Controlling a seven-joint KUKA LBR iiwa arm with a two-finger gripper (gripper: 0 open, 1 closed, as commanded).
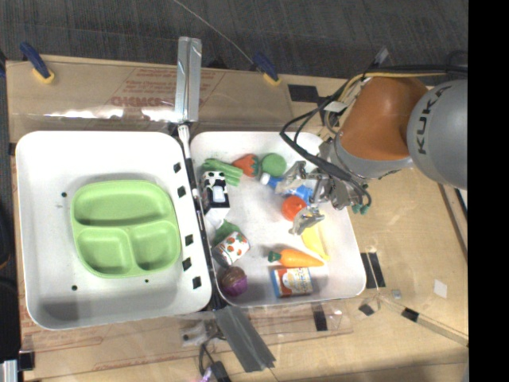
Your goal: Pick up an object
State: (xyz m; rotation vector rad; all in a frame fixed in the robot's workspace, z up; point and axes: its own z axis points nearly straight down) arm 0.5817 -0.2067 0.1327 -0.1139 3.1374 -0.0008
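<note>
Orange round toy (293,208) lies in the right white bin (350,270), just under our gripper (308,201) | grip state: we cannot tell | step: reaching | next: we need a confirmed clamp, then lift.

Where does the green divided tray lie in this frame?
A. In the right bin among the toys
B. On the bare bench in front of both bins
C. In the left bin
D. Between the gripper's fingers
C: the green tray lies flat in the left bin, while the toys crowd the right bin.
</note>
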